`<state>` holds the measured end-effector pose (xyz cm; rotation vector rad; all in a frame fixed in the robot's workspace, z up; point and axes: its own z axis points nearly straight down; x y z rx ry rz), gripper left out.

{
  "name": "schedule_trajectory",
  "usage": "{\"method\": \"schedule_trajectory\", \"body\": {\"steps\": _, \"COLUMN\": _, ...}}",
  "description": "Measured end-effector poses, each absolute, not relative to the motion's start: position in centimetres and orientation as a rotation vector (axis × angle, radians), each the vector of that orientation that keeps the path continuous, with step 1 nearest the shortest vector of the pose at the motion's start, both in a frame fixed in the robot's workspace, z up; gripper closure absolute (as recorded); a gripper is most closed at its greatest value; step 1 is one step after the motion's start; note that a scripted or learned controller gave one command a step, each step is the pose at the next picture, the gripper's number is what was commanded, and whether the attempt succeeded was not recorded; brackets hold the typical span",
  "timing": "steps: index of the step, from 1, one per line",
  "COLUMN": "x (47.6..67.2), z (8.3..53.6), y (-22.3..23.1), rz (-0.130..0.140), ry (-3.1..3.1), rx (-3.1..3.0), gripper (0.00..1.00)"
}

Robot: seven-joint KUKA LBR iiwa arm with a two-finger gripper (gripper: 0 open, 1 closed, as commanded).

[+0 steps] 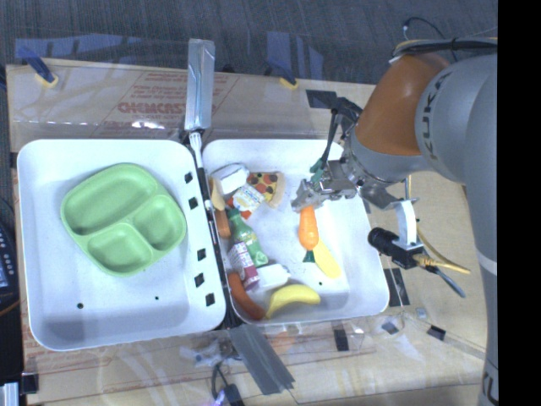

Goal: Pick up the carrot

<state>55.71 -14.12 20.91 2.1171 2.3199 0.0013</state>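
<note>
The carrot [309, 228], orange with a small green top, is in the right bin [359, 273], pointing toward the front. Its top end reaches up to the tips of my gripper [314, 194], which hangs directly over it from the right. The gripper's body hides where they meet, so whether it has a grip on the carrot is unclear. The carrot's lower end overlaps a yellow piece [326, 263].
Along the right bin's left side lie a pizza slice [267, 185], a green bottle [241, 231], a sausage [240, 293] and other small food items, with a banana [292, 299] at the front. The left bin [51, 307] holds a green divided plate [124, 218].
</note>
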Motion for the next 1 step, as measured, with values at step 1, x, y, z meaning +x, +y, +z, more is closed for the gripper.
{"method": "schedule_trajectory", "body": {"steps": 1, "x": 55.72, "z": 21.78, "y": -14.08, "rz": -0.002, "ry": 2.327, "rx": 2.114, "gripper": 1.0}}
